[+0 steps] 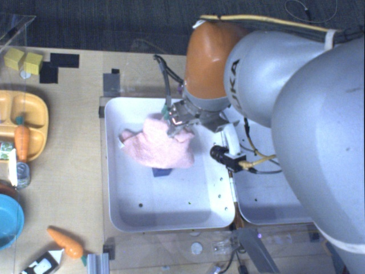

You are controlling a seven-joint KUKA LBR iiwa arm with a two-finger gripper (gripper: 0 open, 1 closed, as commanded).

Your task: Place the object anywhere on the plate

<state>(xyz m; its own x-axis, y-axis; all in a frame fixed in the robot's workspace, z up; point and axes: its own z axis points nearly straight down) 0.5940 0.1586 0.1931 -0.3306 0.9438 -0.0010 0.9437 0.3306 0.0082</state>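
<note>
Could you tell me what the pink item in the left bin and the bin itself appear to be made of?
The pink item looks like soft cloth, probably terry or fleece: matte, fuzzy, lying in rumpled folds. The left bin looks like moulded plastic, white and smooth, with rounded corners and a faint sheen.

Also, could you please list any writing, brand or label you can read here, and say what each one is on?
"KA": the visible end of a brand name, on the grey arm beside its orange band.
Small package at the bottom left: printed label, too blurred to read.
Small white packet by the yellow tray: markings too small to read.
</note>
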